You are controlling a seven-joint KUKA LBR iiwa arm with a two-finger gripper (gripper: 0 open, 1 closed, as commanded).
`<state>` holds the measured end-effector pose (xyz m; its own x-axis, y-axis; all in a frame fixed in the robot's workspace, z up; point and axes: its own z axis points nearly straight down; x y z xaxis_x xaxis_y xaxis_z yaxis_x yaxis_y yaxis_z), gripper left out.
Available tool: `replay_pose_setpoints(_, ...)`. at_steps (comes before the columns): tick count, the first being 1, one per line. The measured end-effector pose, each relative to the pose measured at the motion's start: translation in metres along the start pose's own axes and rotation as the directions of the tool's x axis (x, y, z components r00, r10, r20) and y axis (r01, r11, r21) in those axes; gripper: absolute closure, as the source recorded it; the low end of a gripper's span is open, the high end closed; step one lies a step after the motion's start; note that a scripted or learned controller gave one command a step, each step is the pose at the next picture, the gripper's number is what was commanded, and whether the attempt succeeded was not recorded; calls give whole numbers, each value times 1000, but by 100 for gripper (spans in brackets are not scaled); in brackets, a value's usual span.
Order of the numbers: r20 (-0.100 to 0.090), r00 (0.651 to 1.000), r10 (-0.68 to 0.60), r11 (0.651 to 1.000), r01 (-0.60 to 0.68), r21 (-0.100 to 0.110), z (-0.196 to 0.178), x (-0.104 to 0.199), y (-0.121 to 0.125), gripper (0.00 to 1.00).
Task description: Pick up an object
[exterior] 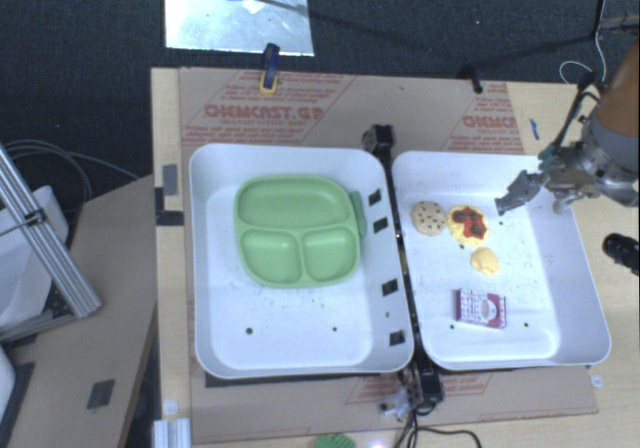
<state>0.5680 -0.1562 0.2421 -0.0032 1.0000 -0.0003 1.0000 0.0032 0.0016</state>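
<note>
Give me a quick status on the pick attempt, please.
Hand above right bin, holding nothing. Nearest: red-and-yellow item, cookie beside it. Nothing in the way.

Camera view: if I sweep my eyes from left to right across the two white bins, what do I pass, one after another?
Green divided tray → chocolate-chip cookie → red and yellow toy food piece, with the small yellow lump and the dark red box lying nearer the camera → gripper.
</note>
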Motion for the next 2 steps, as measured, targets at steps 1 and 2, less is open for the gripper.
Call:
replay_pose_setpoints(1,0,1000,2,1000,-2,3,60,-17,15,0)
replay_pose_setpoints(2,0,1000,3,1000,-3,2,98,-28,15,0)
